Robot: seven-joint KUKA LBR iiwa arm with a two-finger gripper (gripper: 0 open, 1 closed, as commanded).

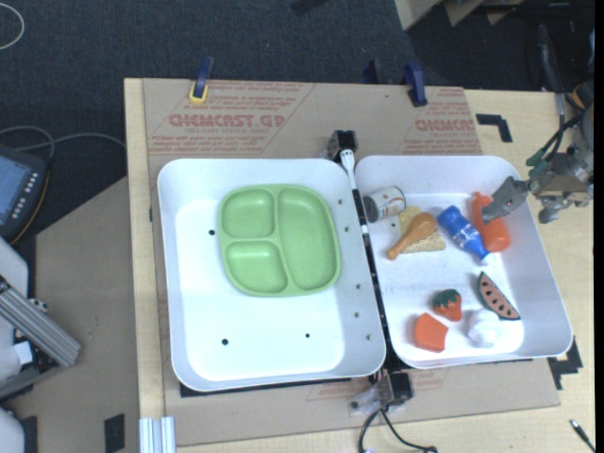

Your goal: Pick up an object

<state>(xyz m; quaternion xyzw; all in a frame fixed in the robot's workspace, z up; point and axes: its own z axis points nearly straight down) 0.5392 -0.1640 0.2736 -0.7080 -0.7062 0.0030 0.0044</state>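
- Camera view puts my gripper [514, 199] at right of frame, over the right bin [557, 295]; jaws' opening I cannot tell.
- Orange object [494, 234] lies just below; I'd descend squarely, avoiding the blue can [462, 231].

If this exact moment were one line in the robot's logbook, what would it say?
gripper: above right bin upper right edge, holding nothing | nearest: orange toy, blue bottle | green divided plate: left bin
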